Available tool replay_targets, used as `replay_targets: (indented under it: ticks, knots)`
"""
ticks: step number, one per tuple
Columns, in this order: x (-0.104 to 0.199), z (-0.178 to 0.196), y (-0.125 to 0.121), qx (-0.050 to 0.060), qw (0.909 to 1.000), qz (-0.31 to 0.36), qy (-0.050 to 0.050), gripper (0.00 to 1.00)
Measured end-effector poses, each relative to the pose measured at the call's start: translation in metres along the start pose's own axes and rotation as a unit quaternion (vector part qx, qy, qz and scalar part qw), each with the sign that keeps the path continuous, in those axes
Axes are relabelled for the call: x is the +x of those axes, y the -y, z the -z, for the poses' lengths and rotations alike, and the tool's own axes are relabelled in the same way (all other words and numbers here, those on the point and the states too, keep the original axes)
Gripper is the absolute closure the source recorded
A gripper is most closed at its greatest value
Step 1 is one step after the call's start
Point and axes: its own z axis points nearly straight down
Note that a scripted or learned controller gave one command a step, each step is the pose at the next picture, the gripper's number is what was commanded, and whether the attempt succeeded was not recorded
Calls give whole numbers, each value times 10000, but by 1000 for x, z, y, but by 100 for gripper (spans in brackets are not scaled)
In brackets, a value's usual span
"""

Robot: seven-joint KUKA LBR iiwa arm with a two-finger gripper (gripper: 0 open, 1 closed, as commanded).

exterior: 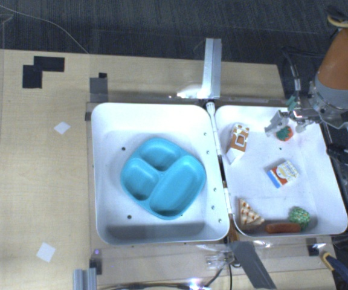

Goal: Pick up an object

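camera view: toys (283, 174) beside blue tray (163, 177)

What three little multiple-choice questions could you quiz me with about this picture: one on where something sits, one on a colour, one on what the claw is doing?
1. Where is the divided dish?
A. left bin
B. right bin
C. on the bench

2. What colour is the dish?
A. red
B. blue
C. yellow

3. Where is the claw?
A. over the left bin
B. out over the wooden bench
C. at the right bin's far end

Answers:
1. A, it lies alone in the left bin.
2. B, it is light blue throughout.
3. C, it sits at the far end of the right bin, at a small green and red object.
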Motion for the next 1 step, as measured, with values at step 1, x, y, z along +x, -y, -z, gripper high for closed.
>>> replay_targets:
  ticks: [1]
  knots:
    - [-17, -98, 58, -20, 10000, 53, 10, 0]
